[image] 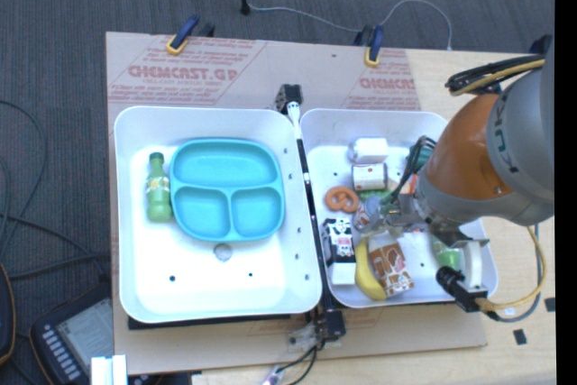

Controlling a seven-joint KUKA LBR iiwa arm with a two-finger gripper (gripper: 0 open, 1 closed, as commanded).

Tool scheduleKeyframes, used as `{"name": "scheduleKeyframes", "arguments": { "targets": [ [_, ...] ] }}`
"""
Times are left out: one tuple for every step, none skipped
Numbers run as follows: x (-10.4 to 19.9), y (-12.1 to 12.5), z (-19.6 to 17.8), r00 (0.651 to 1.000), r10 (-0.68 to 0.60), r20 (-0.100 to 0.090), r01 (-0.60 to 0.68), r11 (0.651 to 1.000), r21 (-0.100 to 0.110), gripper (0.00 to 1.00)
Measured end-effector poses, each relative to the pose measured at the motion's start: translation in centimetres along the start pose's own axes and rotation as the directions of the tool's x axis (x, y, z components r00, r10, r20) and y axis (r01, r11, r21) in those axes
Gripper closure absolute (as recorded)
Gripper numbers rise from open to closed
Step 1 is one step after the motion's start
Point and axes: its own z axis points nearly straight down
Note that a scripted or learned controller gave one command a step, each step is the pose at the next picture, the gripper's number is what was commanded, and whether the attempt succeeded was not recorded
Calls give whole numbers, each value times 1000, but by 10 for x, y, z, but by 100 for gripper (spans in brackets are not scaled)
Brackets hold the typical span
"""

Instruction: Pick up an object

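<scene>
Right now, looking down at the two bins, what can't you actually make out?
- Gripper: its tip is lost in the right bin's clutter, so a hold can't be judged.
- Right bin's right side: covered by the arm; the green item is half hidden.
- Snack packet and white box: print too small to read.
- Small round thing below the blue tray: too small to identify.
</scene>
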Motion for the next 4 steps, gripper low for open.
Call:
{"name": "scheduleKeyframes", "arguments": {
  "targets": [
    [0,0,0,1000,0,0,0,1000,0,0],
    [-2,0,9,1000,0,4,0,1000,3,0],
    [-2,0,10,1000,1,5,-1,1000,1,0],
    [-2,0,10,1000,1,5,-1,1000,1,0]
  ]
}}
